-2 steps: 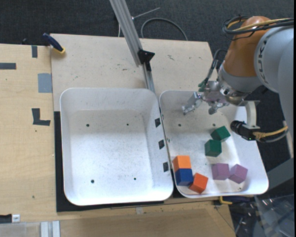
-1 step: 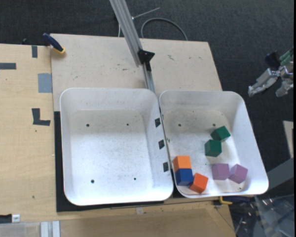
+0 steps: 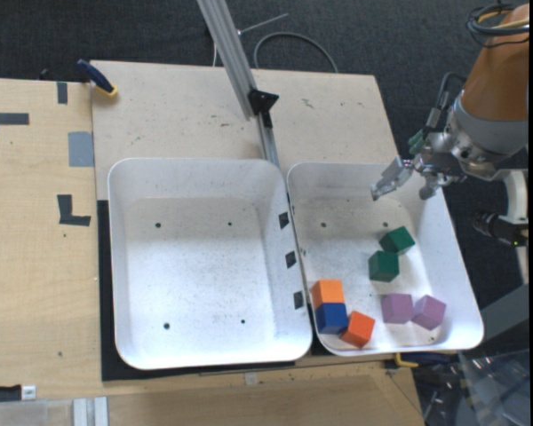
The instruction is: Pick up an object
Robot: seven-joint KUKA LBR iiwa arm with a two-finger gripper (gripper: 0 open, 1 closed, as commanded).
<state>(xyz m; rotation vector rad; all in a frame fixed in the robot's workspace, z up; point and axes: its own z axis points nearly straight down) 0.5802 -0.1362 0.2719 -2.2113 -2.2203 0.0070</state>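
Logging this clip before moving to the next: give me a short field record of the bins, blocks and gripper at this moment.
left bin: white, shallow, no blocks seen in it
right bin: white, holds all the blocks
green blocks: two, mid-right of right bin, close together
purple blocks: two, side by side near the front right corner
orange blocks: one behind the blue block, another to its right at the front rim
blue block: front left of right bin
gripper: above the right bin's far right part, nothing seen between its fingers
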